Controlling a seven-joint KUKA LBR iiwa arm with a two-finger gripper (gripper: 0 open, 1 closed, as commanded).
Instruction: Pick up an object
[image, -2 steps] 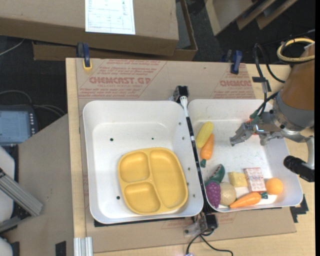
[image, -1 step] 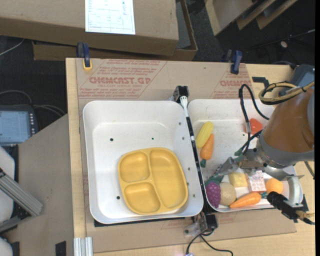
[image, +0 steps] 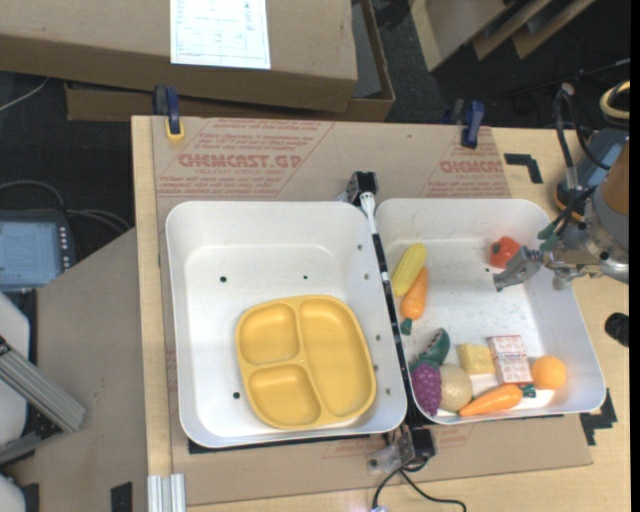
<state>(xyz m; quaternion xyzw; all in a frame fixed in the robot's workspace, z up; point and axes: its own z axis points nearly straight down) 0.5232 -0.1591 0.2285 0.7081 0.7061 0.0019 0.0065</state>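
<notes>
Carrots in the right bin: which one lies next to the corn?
The upper carrot, alongside the corn by the bin divider. The other carrot lies at the bottom edge.

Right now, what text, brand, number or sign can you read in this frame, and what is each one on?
"CHEMCAST GP": red print on the brown protective sheet above the left bin.
"CHEMCAST" again, red, on the same sheet above the right bin; its ending is unclear.
Smaller red lines under both prints: too blurred to read.
White paper sheet on the cardboard box: print too small to read.
Small pink-patterned packet in the right bin: unreadable.
</notes>
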